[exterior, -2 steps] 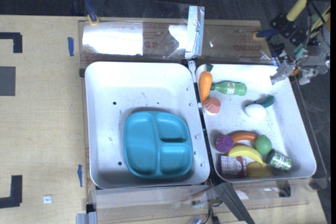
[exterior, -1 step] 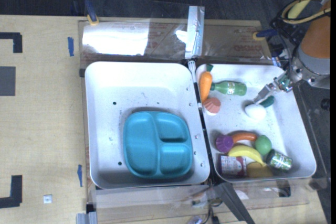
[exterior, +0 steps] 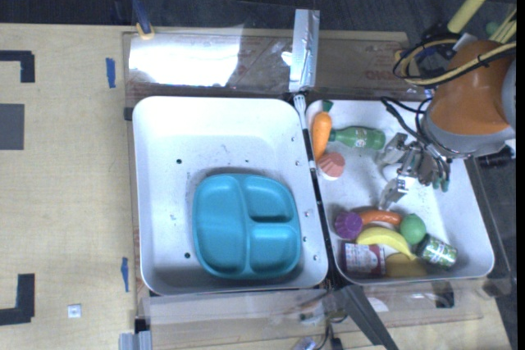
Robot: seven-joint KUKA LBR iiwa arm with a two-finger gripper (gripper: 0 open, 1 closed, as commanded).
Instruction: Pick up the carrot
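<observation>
Grey arm (exterior: 480, 106), orange band, yellow cables

The carrot (exterior: 321, 133) lay at the upper left of the right bin (exterior: 480, 213). The gripper (exterior: 395, 191) hung mid-bin, well apart. A blue tray (exterior: 244, 224) occupied the left bin (exterior: 164, 135).

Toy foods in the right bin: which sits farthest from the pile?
The carrot, orange with a green top, lies against the bin's upper left wall, above the pink piece.

No readable text from my side: labels on the green bottle (exterior: 358, 138) and two cans (exterior: 363, 258) (exterior: 436, 252) are too blurred to read.
</observation>
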